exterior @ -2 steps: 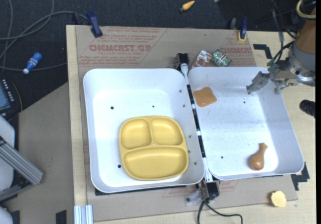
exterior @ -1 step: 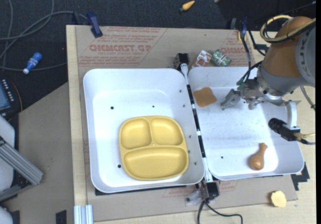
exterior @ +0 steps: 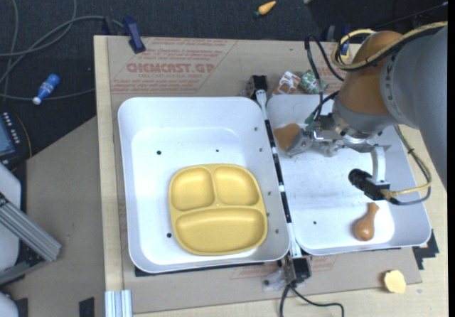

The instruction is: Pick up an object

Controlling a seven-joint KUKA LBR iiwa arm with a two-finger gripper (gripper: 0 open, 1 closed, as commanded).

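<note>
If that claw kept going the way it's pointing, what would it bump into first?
Probably the brown object in the right bin: the gripper points left toward it and seems almost on it. Depth is unclear; past it stands the bin's left wall.

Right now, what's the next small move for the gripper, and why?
Probably a short descent onto the brown piece in the right bin. The gripper sits at the bin's upper left corner, right beside that piece, and nothing is visibly held. The orange pear-shaped item lies farther off, near the front edge.

arm (exterior: 398, 74) bent low, claw (exterior: 302, 139) pointing left
</note>
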